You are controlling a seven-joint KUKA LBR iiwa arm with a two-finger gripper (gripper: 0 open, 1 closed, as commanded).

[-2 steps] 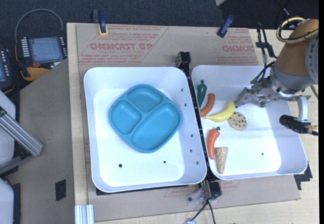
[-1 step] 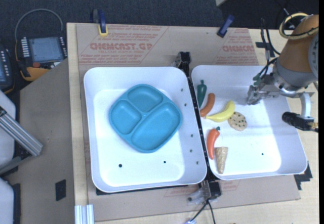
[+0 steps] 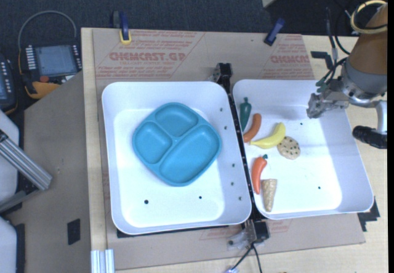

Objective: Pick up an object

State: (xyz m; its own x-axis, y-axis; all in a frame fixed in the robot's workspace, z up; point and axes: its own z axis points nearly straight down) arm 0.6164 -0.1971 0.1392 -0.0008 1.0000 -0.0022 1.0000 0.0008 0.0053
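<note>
In the right bin lie several toy foods near its left wall: a green pepper, an orange sausage-like piece, a yellow banana, a speckled cookie, a carrot and a beige cone-shaped piece. My gripper hangs over the far right part of this bin, right of the banana and apart from every item. Nothing shows between its fingers.
The left bin holds a blue divided plate. A black divider with clamps runs between the bins. The right half of the right bin's floor is bare white.
</note>
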